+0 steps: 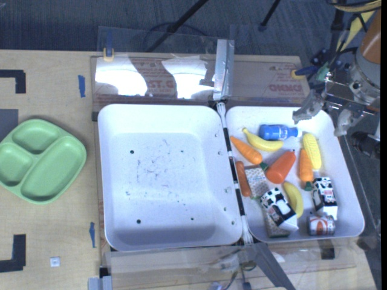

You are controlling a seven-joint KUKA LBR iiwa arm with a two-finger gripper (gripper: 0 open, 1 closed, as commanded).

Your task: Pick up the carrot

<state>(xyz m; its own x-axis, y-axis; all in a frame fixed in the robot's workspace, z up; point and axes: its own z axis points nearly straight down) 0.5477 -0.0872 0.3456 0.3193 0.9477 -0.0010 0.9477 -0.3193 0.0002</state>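
Note:
An orange carrot (247, 150) lies at the near-left of the right bin (357, 213), close to the divider between the bins. A second slim orange carrot (305, 165) lies further right beside a corn cob (311, 149). Between them sits a fatter orange vegetable (281, 166) with a green stem end. My gripper (323, 118) hangs over the bin's far right corner, above and to the right of all of these. It is open and nothing is between its fingers.
The right bin also holds a blue bottle (277, 132), two yellow bananas (263, 141) (293, 198), a red sausage (243, 179), two cow-patterned cartons (278, 207) (325, 192) and a can (319, 224). The left bin (163, 174) adjoins it. A green divided plate (39, 160) sits far left.

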